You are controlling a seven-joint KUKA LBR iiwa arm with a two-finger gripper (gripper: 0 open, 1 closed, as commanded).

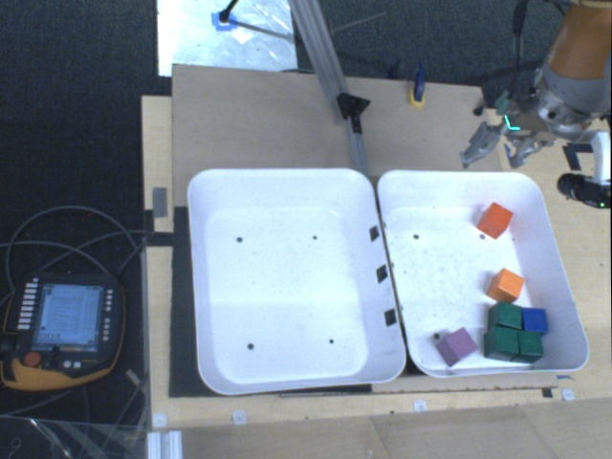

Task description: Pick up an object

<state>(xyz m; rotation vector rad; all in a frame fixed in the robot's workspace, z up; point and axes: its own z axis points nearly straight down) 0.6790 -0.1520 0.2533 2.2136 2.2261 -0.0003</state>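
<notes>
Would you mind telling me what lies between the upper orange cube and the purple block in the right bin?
In the camera view, from the upper orange cube to the purple block, just bare white floor of the right bin.

The tan bench [287, 122] bears two white bins, left [215, 352] and right [564, 285], touching side by side.

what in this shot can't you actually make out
- Gripper: too small and blurred in the camera view to judge its fingers.
- Arm: cut off by the top and right edges.
- Green blocks: packed together, so their count is unclear; the blue block covers part of them.
- Handheld screen: text too small to read.
</notes>
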